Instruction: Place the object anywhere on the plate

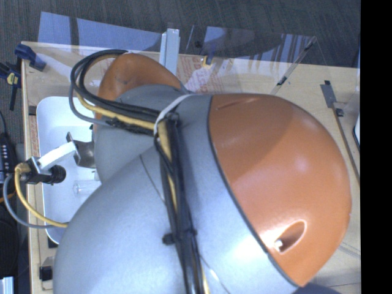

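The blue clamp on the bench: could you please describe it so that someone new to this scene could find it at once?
Start from the huge grey arm with its orange shell that covers most of the camera view, then go to the wooden bench showing behind it. Follow the bench to its far left corner: the blue clamp grips that edge, above the white bin. It is blue; the bench is pale wood.

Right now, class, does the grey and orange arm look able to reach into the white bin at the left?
Probably yes: the arm extends over that white bin, and nothing visible stands between them.
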Robot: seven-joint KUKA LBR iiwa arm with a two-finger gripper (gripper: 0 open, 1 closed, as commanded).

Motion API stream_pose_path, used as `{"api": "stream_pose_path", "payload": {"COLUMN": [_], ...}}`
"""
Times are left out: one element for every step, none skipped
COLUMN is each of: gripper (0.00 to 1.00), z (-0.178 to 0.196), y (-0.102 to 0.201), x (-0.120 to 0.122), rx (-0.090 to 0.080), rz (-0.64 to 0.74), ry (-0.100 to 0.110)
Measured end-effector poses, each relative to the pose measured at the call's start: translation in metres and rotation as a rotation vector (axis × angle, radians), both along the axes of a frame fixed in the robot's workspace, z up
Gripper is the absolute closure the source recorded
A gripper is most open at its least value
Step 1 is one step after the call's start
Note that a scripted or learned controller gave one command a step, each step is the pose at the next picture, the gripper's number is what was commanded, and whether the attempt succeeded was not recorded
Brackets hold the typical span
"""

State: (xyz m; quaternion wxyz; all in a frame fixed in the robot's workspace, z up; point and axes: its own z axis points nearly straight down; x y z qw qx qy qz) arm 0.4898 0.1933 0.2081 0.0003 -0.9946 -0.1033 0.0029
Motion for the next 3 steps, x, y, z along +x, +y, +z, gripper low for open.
{"api": "stream_pose_path", "payload": {"gripper": [1.00, 1.00, 1.00], "z": [0.064, -0.018, -0.048], "y": [0.027, -0.034, -0.072], "x": [-0.015, -0.015, -0.014], "rx": [0.004, 0.004, 0.009], "rz": [0.319, 0.493, 1.050], "ry": [0.000, 0.004, 0.001]}}
